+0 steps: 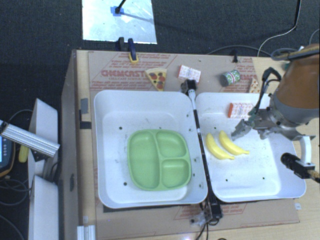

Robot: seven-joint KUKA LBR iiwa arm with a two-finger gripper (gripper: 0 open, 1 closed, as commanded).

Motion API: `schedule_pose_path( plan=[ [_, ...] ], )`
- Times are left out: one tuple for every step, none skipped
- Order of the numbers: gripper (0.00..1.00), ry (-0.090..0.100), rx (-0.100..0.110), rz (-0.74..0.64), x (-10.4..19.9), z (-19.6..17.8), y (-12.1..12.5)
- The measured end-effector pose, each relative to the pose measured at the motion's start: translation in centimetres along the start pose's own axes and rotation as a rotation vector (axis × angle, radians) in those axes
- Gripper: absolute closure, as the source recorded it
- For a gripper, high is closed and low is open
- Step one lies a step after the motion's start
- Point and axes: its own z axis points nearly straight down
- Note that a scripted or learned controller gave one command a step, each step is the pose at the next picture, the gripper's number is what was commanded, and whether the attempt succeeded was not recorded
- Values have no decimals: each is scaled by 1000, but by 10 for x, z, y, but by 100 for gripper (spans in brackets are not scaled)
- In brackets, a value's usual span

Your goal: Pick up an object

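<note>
The pincer hangs low over the right bin, its fingers spread and grasping nothing, their tips just at one o'clock of two yellow bananas that lie side by side on the bin floor near the divider. A small red-and-white carton rests at twelve o'clock of the pincer. In the left bin sits a green sectioned plate. On the worktop, at twelve o'clock of the bins, lie a pizza slice toy and a small can.

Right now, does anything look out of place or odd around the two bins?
Yes. A pizza slice toy, a small can lying on its side, and a white packet lie on the bench behind the bins, outside them. Inside, the green plate and two bananas look orderly.
</note>
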Motion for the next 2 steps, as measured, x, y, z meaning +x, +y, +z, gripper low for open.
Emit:
schedule_pose_path(
  plan=[
    [0,2,-9,0,13,117,35],
    [100,3,-19,-2,14,104,38]
  ],
)
